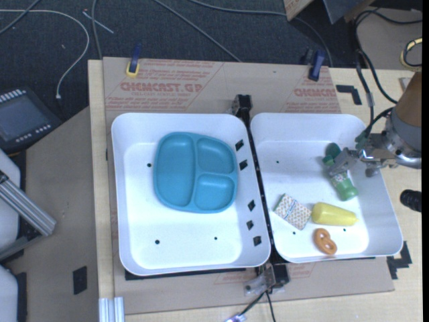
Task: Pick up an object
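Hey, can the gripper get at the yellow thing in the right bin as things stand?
Probably yes. The yellow object lies uncovered just below the gripper, with the green bottle above it and the patterned packet beside it, neither overlapping.

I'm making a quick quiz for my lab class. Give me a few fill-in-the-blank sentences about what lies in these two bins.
1. The blue divided plate lies in the ____ bin of the view.
2. The divided plate has ____ compartments.
3. The pretzel lies nearer the camera than the ____ object just above it in the view.
4. The gripper is over the right bin, next to a ____ bottle.

Missing words: left; three; yellow; green
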